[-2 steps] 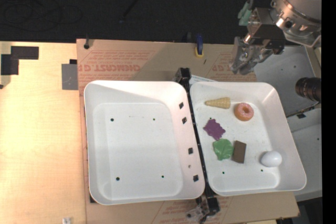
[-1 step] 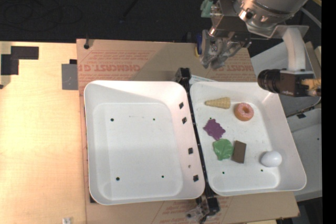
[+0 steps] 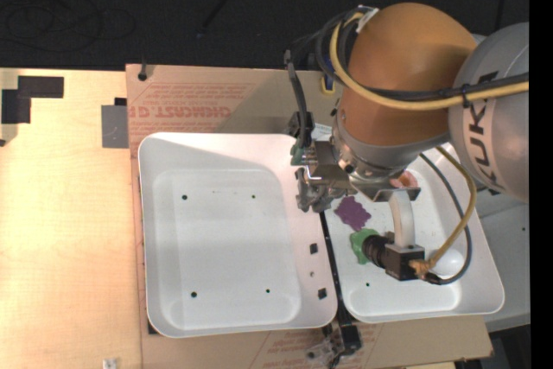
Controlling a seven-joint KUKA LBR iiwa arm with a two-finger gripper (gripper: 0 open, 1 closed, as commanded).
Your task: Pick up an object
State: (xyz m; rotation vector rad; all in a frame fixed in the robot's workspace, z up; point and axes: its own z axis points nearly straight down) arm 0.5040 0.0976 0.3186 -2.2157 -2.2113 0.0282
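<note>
Two small objects, a purple crumpled piece (image 3: pixel 352 211) and a green plastic piece (image 3: pixel 360 243), lie in the shallow white right bin (image 3: pixel 467 294), toward its 9 o'clock wall. We cannot tell the pincer (image 3: pixel 313 196) state. We judge the risk: descending so near the wall may clip the rim and miss both.

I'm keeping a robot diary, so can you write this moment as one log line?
arm: over right bin | purple object, green object: lying in right bin under arm | left bin: beside it | pick: not seen

Grey arm (image 3: pixel 505 112) with orange band (image 3: pixel 406 56), yellow and black cables, black "KU" lettering.
</note>
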